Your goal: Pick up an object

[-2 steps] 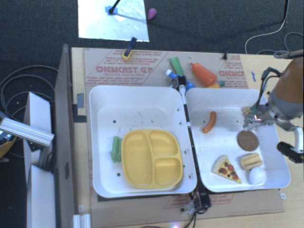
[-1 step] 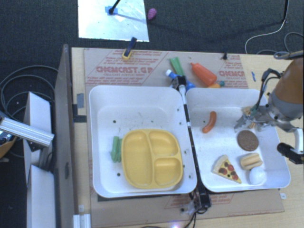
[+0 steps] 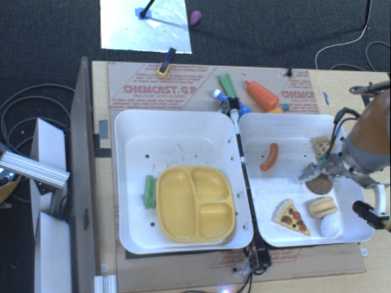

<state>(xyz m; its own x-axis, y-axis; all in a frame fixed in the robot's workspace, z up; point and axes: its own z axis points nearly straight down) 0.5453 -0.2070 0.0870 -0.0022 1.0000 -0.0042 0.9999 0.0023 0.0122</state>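
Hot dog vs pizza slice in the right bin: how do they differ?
The hot dog is a slim reddish-orange rod; the pizza slice is a flat tan wedge with red spots. The hot dog lies alone mid-bin, tilted; the pizza slice sits near the front wall beside a bun. Both lie loose in the right bin, apart from the gripper.

A brown round cookie [image 3: 319,185] lies flat in the right bin [image 3: 287,124]

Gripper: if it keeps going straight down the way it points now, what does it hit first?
Most likely the brown cookie: the gripper sits just over its upper-left edge in the right bin. Depth is unclear from this slanted view, so it could land on bin floor beside the cookie instead.
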